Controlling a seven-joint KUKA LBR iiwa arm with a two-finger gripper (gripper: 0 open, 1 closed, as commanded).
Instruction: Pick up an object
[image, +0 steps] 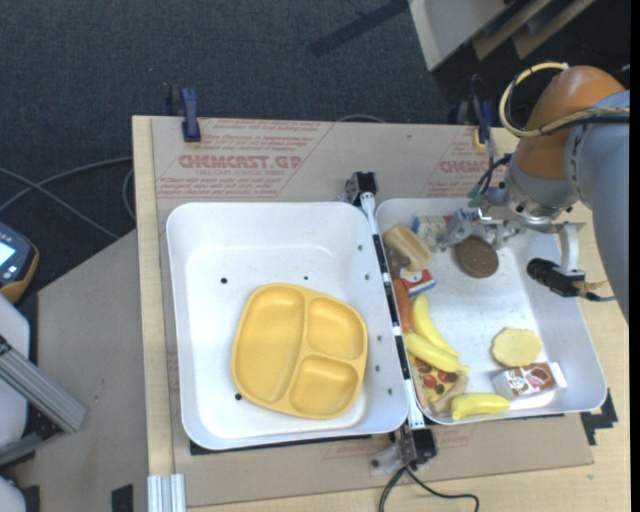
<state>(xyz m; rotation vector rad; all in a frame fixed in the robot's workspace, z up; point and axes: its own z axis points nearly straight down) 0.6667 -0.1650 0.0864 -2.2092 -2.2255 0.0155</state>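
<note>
Claw (478, 222) – jaw state cannot be told | seemingly poised just above brown disc (477, 258) | right bin (575, 330)

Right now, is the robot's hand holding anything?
End effector: cannot be told; it hangs over the right bin, near the brown disc.

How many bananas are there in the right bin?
2. One banana lies along the left wall of the right bin. The other banana lies near the front edge. More may be hidden under other things.
</note>
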